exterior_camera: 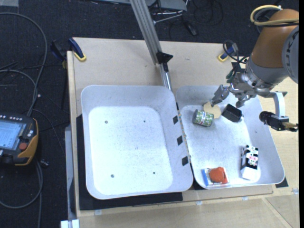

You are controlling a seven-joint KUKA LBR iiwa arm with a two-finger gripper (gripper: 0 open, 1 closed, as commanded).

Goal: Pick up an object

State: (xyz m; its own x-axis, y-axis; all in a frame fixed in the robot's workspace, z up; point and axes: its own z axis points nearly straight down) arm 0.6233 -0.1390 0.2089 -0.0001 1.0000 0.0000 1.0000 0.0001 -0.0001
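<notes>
— White bins sit side by side on the wooden bench [118, 56]. What's in the right bin [223, 151]?

— Four things. Green can [203, 118] on its side near the upper left part, with a pale block [209, 108] touching it from above. Small black object [232, 113] just right of those. Orange-red object on a blue-edged card [217, 175] at the near rim. Black-and-white carton [250, 161] near the right corner.

— And the gripper [232, 95]?

— Over the far end of the right bin, above the can, block and black object. Fingers spread apart, nothing between them. One fingertip [219, 95] hangs just above the pale block; contact can't be judged.

— Arm?

— Grey with orange band, entering from the right. Left bin [95, 99] speckled. Metal pole [147, 27] slants down to the seam between bins. Handheld controller [16, 139] lies on the floor, far left.
</notes>
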